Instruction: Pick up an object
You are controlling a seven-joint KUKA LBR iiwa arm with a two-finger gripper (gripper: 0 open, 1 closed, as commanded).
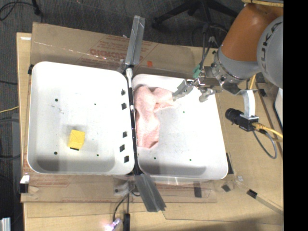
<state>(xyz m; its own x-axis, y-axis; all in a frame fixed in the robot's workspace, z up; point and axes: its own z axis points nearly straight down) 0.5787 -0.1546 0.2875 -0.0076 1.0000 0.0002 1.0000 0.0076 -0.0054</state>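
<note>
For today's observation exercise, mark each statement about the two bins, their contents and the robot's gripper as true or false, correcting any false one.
1. A yellow block lies in the left bin. True.
2. The pink cloth lies in the left bin. False: it lies in the right bin, along its left wall.
3. The gripper is above the right bin's upper edge. True.
4. The yellow block touches the cloth. False: they lie in separate bins.

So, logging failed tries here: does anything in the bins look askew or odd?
Only the pink cloth: it lies crumpled against the right bin's left wall, one corner stretched toward the gripper. The yellow block sits flat in the left bin.
</note>
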